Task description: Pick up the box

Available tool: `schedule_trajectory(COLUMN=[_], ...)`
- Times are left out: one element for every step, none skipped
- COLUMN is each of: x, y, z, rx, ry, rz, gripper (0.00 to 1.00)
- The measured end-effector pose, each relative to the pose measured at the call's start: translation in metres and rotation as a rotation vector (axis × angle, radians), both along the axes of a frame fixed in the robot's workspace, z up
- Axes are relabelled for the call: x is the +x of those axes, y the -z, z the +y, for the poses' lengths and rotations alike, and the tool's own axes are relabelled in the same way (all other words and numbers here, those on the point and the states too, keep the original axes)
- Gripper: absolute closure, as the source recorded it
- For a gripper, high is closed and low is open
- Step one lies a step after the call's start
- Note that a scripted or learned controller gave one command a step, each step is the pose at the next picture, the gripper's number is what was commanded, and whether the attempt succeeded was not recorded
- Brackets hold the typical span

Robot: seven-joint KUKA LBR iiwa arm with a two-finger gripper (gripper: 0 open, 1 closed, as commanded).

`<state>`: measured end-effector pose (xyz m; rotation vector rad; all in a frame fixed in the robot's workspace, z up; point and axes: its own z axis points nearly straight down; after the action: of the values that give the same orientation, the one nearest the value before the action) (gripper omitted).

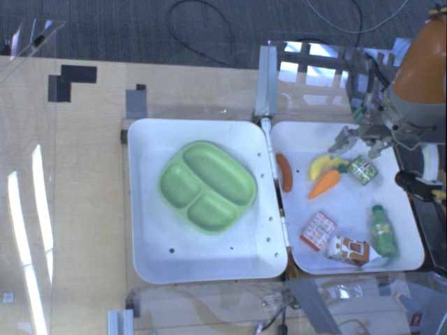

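The pincer, its fingers spread wide and holding nothing, is being poised above the right bin, while the box is being left lying toward that bin's 7 o'clock.

A pale wood-grain bench fills most of the view, its top smooth and lightly glossy, with bright streaks of reflected light along its left side. Black rectangular marks sit on its upper left part. Beyond its far edge lies a dark blue-grey carpeted floor, ribbed in fine lines, across which thin black cables loop. A clear plastic panel stands along the left, catching glare. Grey metal brackets are fixed to the bench, and a clear-walled frame rises at the upper right, reflecting bright patches like window light.
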<state>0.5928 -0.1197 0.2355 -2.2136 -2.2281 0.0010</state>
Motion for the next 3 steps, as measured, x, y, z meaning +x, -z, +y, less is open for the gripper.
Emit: schedule_trajectory(x=[-0.054, -0.087, -0.085], y=[0.05, 0.144, 0.135], z=[0.049, 0.029, 0.031], rx=[0.0, 0.001, 0.003], ry=[-0.116, -0.007, -0.01], rz=[0.0, -0.004, -0.006], gripper=[0.0, 0.0, 1.0])
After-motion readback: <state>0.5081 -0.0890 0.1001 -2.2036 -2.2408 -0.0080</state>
